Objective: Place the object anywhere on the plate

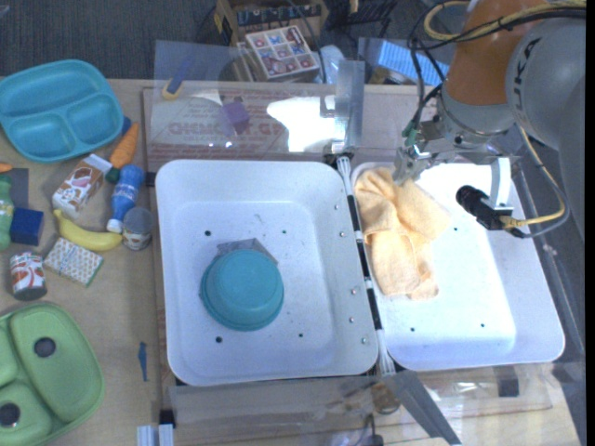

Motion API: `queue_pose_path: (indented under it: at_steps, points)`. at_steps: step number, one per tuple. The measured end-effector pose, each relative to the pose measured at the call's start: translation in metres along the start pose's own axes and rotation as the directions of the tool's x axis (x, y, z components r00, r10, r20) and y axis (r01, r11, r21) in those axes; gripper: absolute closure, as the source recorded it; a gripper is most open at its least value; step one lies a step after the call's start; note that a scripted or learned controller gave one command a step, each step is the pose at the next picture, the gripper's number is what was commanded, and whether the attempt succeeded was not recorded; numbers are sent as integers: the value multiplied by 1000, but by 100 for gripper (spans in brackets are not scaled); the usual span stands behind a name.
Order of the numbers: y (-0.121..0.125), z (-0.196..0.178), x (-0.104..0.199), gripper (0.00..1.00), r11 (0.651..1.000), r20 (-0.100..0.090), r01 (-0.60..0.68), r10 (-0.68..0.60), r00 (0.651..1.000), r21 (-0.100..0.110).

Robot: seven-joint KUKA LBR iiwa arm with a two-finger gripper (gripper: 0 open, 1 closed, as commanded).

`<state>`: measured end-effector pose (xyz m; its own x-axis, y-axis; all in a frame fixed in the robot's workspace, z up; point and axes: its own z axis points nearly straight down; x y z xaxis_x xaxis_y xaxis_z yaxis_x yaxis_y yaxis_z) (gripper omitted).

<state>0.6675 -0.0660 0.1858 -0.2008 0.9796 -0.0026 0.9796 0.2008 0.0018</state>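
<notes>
Yellow cloth (pixel 400 235) lies along the right bin's (pixel 493 337) left edge; gripper (pixel 409 161) at its far end, finger state unclear.

The arm (pixel 544 59) is grey, rounded and bulky, with 1 glossy orange band (pixel 488 49) above the wrist. Thin black and yellow cables loop around it. A black cylindrical part (pixel 479 205) juts out beside the small metallic claw (pixel 409 161)
</notes>
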Motion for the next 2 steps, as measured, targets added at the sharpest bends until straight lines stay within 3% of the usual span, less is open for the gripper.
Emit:
queue_pose_path:
  at_steps: [1, 2]
  points:
    - [-26, 0, 79, 100, 1000, -2, -1, 1, 1000, 3]
    - [-99, 1, 93, 100, 955, -3, -297, 297, 955, 7]
